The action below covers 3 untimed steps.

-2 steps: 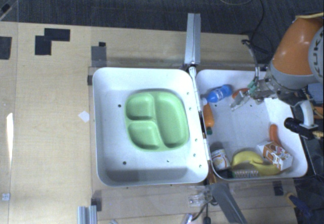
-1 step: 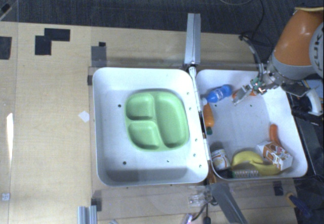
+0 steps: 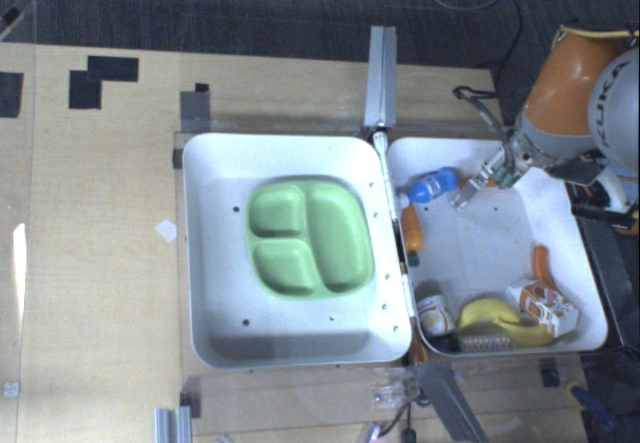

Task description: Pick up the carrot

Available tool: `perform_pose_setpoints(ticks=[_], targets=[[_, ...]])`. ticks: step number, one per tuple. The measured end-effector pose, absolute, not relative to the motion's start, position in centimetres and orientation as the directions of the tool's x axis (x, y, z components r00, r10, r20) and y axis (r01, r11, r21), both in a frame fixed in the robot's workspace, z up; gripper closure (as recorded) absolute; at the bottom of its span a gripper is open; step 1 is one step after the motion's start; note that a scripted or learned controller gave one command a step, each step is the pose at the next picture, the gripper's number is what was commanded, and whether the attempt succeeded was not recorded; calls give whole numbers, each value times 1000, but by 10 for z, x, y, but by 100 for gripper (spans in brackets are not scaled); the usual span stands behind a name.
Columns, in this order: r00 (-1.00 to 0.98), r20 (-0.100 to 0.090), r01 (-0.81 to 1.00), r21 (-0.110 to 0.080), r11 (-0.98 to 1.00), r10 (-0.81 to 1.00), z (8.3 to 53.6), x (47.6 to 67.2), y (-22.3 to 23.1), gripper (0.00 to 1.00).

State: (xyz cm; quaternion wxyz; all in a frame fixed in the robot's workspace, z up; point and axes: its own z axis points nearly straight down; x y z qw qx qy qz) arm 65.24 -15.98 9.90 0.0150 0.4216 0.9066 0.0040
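Observation:
The carrot (image 3: 410, 227), a short orange stick, lies along the left wall of the right bin (image 3: 500, 241), pointing front to back. My gripper (image 3: 476, 185) hangs over the back of that bin, to the right of and slightly behind the carrot, and apart from it. A blue bottle (image 3: 432, 184) lies between the gripper and the carrot's far end. Nothing can be seen in the gripper.
At the right bin's front lie a small can (image 3: 432, 313), a banana (image 3: 500, 319), a dark brush (image 3: 485, 341) and a carton (image 3: 547, 305). An orange-red stick (image 3: 541, 261) lies near the right wall. The left bin (image 3: 215, 231) holds a green divided tray (image 3: 308, 236).

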Motion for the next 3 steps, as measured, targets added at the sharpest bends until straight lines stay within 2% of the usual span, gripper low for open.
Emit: perform_pose_setpoints(ticks=[1, 2, 3], targets=[[-770, -32, 637, 12, 771, 637, 100, 649, -145, 0], [-770, -46, 636, 24, 771, 636, 115, 654, -143, 100], [-488, -7, 873, 7, 488, 873, 194, 628, -170, 100]])
